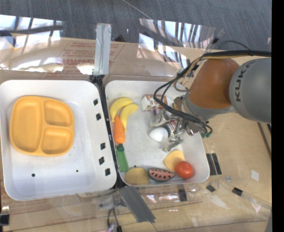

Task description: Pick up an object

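White egg [157,134] lies mid right bin [132,86], gripper [173,132] touching it at its three o'clock; I cannot tell the grip. Yellow wedge [174,158] sits at six o'clock, so the round egg could roll away.

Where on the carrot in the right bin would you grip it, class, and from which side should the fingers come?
Grip the carrot across its orange body, probably near the middle, coming straight down from above. It lies flat and lengthwise along the right bin's left wall, so the fingers should close across its narrow width; the wall side looks tight, and the bananas crowd its top end.
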Tool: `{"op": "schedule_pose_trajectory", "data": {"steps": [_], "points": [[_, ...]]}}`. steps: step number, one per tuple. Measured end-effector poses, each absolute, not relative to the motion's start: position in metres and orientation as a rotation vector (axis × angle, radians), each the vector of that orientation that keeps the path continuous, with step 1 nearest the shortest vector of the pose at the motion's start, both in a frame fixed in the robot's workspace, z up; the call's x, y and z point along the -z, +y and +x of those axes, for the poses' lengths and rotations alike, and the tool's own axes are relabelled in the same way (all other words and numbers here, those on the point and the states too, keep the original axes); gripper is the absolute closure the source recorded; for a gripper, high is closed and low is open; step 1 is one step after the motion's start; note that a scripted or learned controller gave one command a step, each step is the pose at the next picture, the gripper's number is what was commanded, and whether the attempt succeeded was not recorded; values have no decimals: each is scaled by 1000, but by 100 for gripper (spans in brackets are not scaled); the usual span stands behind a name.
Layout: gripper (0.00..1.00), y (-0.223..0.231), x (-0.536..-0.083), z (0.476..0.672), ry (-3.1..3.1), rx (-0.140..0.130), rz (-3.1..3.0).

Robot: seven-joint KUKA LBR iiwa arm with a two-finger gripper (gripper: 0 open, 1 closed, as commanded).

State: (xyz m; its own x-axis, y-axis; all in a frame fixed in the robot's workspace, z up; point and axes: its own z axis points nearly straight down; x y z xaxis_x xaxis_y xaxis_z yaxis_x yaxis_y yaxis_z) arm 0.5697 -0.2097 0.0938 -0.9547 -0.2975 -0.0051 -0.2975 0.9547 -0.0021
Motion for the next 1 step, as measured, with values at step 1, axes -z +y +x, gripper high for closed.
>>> {"op": "schedule_pose_trajectory", "data": {"steps": [1], "points": [[0,-203,-94,585,3119,2,-330]]}}
